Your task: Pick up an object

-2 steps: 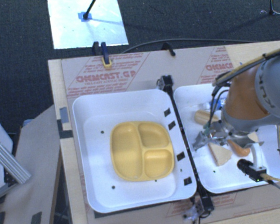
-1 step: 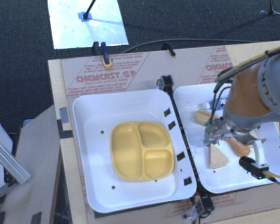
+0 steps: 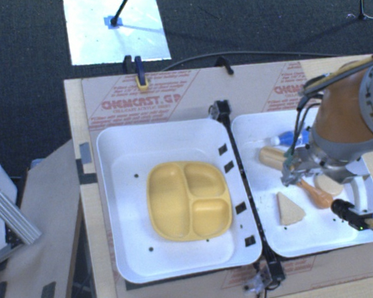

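Jaws: we cannot tell their state, gripper (image 3: pixel 296 173) buried under wrist at centre right of frame, low over right bin (image 3: pixel 268 236). We pick wooden spatula (image 3: pixel 296 177) as target: pale handle runs from upper left toward orange blade at lower right, beside gripper. We judge it light, stiff, smooth; grip mid-handle. Tan wedge (image 3: pixel 289 208) below looks soft, crumbly. Yellow divided plate (image 3: pixel 188 200), glossy plastic, sits in left bin (image 3: pixel 120 187)
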You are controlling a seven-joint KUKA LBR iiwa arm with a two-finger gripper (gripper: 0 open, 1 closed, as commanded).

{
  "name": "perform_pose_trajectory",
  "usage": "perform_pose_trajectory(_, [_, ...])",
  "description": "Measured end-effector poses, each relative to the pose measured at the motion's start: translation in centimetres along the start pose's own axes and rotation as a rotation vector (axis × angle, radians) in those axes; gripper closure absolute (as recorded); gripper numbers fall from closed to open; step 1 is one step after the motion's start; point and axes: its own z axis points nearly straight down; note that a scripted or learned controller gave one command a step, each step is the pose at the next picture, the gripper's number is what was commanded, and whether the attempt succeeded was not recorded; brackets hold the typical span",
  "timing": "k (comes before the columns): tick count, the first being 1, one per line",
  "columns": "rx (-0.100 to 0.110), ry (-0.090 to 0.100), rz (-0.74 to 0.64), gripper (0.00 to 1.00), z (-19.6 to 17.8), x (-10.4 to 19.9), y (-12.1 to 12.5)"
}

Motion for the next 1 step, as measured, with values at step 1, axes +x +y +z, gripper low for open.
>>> perform_pose_trajectory(1, [-0.003,0.000,-0.004,1.00,-6.25,0.16,0.75])
